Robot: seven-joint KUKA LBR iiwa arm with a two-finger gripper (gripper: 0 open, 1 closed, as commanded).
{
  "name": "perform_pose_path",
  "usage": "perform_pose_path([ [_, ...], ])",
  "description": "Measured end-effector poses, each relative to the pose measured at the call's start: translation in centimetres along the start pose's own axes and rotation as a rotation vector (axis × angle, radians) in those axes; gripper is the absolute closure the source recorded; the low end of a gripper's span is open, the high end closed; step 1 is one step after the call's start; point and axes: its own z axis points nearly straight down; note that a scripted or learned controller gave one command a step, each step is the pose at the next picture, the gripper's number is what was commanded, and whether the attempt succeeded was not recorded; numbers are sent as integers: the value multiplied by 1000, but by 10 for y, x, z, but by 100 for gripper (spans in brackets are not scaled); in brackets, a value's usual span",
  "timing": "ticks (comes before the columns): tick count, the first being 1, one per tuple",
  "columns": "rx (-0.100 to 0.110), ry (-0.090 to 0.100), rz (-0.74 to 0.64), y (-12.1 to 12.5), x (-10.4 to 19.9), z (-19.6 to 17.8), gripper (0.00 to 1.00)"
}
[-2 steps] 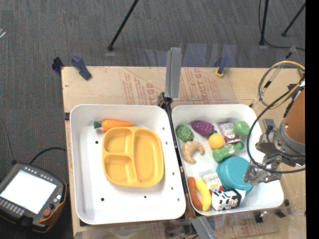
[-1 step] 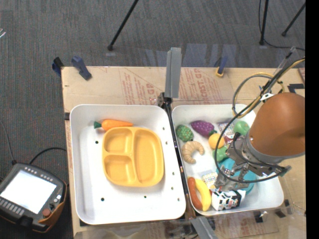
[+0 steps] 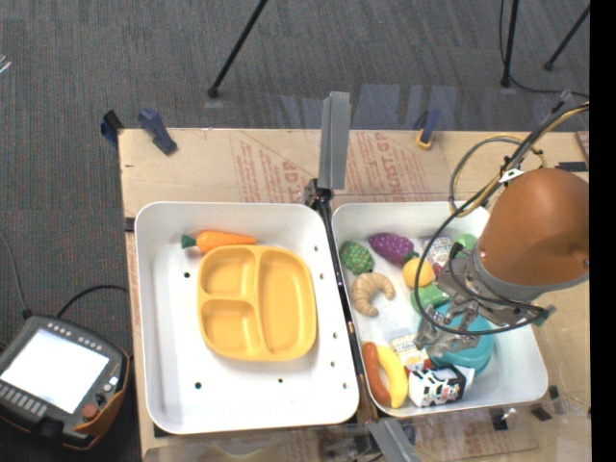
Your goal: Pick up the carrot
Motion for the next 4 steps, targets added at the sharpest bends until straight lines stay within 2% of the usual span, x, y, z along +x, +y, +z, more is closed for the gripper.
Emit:
perform_pose_path([
  [1, 2, -1, -71, -3, 19, -5, 100],
  [2, 0, 0, 123, 4, 14, 19, 100],
  [3, 4, -2, -1, -8, 37, -7, 100],
  [4, 2, -3, 172, -35, 1, 6, 100],
])
